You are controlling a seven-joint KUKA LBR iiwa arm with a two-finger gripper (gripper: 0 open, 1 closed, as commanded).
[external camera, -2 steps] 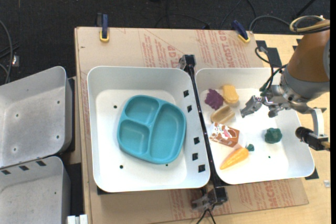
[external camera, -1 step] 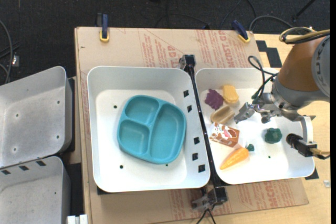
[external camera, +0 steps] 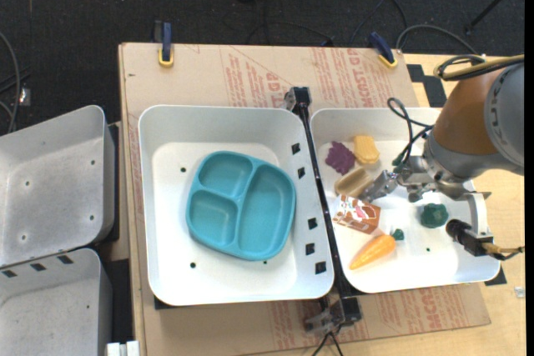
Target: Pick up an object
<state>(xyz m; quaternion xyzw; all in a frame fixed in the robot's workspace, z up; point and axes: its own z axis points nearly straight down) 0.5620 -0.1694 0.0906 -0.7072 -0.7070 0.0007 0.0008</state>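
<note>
The right bin (external camera: 434, 271) holds several small items: a purple piece (external camera: 340, 156), a yellow piece (external camera: 365, 148), a tan block (external camera: 354, 181), a red-and-white carton (external camera: 358, 215), an orange carrot (external camera: 373, 251) and a dark green ball (external camera: 433, 215). My gripper (external camera: 385, 184) hangs low over the middle of this bin, just right of the tan block and above the carton. Nothing is visible between its fingers.
The left bin (external camera: 158, 137) holds a teal divided plate (external camera: 242, 205). A black divider with clips (external camera: 313, 196) runs between the bins. The arm (external camera: 476, 125) enters over the right bin's far right side. White panels (external camera: 50, 179) lie left of the bench.
</note>
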